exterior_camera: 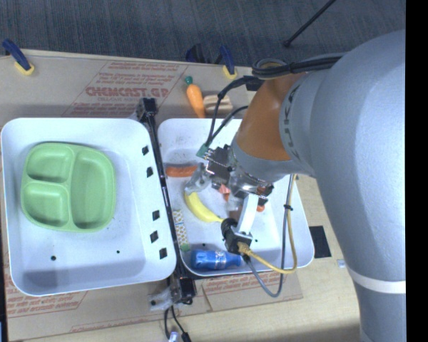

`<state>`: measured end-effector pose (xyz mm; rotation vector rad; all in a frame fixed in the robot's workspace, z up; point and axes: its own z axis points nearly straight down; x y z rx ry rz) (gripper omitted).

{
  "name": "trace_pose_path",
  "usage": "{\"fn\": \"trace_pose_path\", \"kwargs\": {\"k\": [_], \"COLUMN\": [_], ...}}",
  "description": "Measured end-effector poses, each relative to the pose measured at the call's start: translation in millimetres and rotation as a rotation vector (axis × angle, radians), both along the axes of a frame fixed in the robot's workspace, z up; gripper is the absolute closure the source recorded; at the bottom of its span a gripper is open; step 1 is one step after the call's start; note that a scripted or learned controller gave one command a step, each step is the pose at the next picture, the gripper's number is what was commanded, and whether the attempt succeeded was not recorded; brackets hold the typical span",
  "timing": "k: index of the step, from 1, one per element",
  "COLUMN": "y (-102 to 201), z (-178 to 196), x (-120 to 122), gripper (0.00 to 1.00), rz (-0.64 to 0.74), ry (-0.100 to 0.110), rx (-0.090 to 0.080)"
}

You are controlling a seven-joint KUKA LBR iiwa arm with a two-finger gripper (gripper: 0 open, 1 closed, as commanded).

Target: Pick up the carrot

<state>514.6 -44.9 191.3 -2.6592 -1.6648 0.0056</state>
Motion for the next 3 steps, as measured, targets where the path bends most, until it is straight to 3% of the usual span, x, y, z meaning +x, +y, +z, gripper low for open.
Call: {"fn": "trace_pose_path", "kwargs": {"k": [1, 2, 3], "y": [-11, -121, -30], "z": [113, 122, -1], "x": [-34, -38, -39], "gripper": [0.0, 0.0, 0.0], "rz": [0.0, 0.167, 0.12], "ry": [-0.003, -0.004, 0.001], "rx": [-0.001, -0.001, 0.002]}}
